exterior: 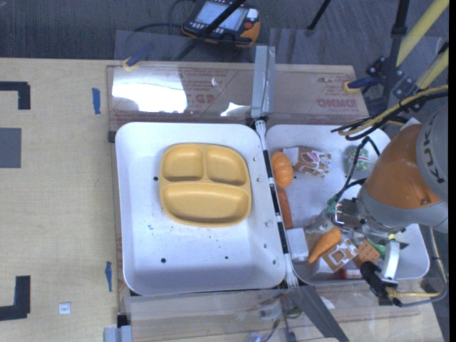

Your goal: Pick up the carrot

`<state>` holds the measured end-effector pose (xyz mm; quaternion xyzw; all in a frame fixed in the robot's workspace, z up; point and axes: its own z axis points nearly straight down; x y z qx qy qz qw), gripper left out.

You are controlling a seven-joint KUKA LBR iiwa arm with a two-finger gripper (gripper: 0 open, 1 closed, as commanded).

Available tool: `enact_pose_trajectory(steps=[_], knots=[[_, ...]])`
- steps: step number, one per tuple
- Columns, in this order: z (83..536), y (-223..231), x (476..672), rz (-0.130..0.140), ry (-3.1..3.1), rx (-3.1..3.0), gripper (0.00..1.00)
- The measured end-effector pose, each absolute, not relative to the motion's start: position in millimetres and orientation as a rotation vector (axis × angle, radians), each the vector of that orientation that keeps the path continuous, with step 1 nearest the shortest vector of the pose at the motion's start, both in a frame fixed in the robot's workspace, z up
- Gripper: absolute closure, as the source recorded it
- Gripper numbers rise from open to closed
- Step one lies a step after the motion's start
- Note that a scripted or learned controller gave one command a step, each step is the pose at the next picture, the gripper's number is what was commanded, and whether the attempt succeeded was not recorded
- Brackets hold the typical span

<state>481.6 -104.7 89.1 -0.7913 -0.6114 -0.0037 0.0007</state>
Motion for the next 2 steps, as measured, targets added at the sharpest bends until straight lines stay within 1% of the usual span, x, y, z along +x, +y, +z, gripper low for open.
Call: enact_pose_trajectory(steps=[1, 2], knots=[[100, -106, 483.8, -0.017, -1.923, -2.495, 1.00], [93, -111, 530.8, -0.016, -1.597, -2.716, 1.00]])
